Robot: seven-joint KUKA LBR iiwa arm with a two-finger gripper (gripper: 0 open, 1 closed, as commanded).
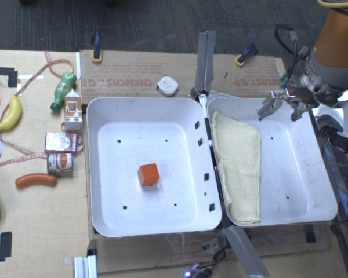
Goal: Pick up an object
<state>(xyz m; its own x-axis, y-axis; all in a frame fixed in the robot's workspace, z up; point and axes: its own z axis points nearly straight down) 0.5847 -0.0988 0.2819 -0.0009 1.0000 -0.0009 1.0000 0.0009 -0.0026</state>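
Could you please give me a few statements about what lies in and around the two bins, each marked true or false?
1. An orange block lies in the left bin. True.
2. A folded cream towel lies in the right bin. True.
3. The gripper is clamped on the block. False: it hangs over the right bin's far edge, well apart from the block.
4. The towel covers the block. False: they lie in separate bins.
5. A banana lies outside the bins, on the board at the view's left. True.
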